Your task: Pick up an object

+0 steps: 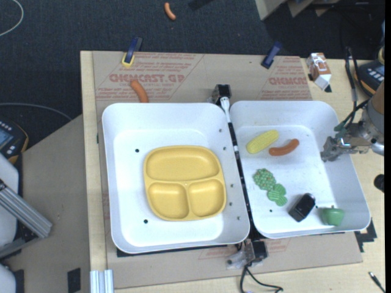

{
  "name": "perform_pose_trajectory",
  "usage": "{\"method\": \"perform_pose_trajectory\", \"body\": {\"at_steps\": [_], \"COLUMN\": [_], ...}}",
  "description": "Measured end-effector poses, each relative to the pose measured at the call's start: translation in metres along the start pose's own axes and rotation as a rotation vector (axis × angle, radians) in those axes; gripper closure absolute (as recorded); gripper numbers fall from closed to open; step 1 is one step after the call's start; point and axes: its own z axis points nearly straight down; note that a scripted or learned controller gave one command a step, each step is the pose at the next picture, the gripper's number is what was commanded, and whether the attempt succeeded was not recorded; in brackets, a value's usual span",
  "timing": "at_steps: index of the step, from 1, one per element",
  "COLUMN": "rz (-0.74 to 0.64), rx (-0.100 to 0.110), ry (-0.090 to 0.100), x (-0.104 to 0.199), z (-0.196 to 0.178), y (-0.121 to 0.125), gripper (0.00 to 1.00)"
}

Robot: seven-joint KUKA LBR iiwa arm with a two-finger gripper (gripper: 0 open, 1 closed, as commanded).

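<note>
The gripper hangs at the right wall of the right white bin; I cannot tell how it is set. The little yellow corn cob and orange sausage lie nearby, easy to reach.

Bright, even overhead light, soft shadows, mild glare on the white bins, slightly grainy.

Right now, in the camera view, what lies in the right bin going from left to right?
Corn cob → bunch of green grapes → sausage → black block → green pepper at the bin's right wall, with the gripper over that same edge further up.
</note>
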Motion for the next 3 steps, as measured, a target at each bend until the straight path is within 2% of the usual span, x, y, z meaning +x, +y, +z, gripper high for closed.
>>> {"method": "perform_pose_trajectory", "body": {"at_steps": [1,2,3], "rz": [0.000,-0.004,-0.006], "rx": [0.001,0.008,0.002], "ry": [0.000,0.005,0.004], "x": [0.000,0.048,0.101], "z": [-0.027,-0.017,-0.025], "y": [0.001,0.011,0.037], "gripper": [1.00,1.00,1.00]}}
